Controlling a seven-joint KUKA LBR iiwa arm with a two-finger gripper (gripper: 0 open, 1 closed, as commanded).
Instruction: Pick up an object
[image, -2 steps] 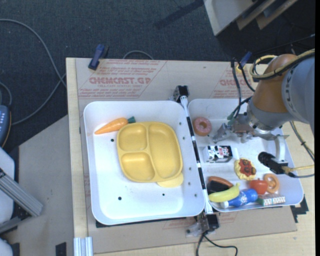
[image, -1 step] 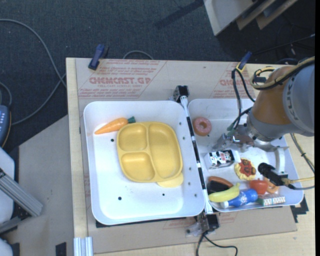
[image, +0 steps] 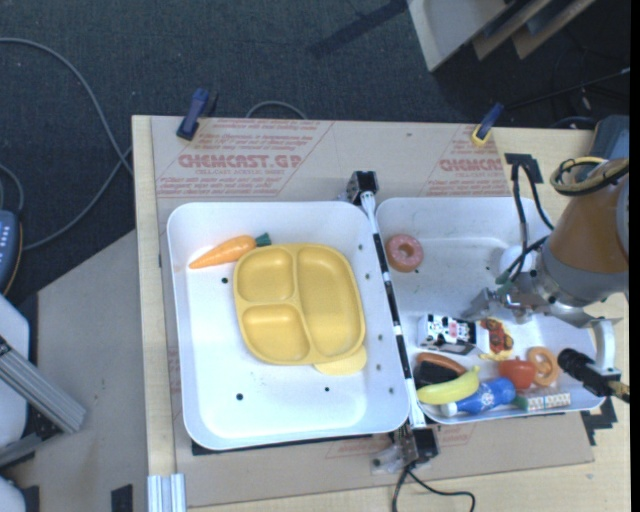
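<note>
Right bin (image: 440, 215), lower half: a cluster of small toy items. Just below the pincer (image: 503, 298) lies a small orange-and-red piece (image: 497, 338); left of that, a black-and-white toy (image: 447, 331). Further below sit a tomato (image: 516, 373), a pretzel (image: 541, 363), a banana (image: 449, 387), a blue bottle (image: 485, 399) and a dark sausage-like item (image: 437, 363). A pink doughnut (image: 404, 252) lies well apart, up and left of the pincer. Pincer: low over the bin; whether it is parted or closed cannot be told, and no item is seen in it. Left bin (image: 190, 300), far left: 1 yellow 3-section plate (image: 298, 302), 1 carrot (image: 222, 251). Both bins rest on the tabletop (image: 150, 180).
</note>
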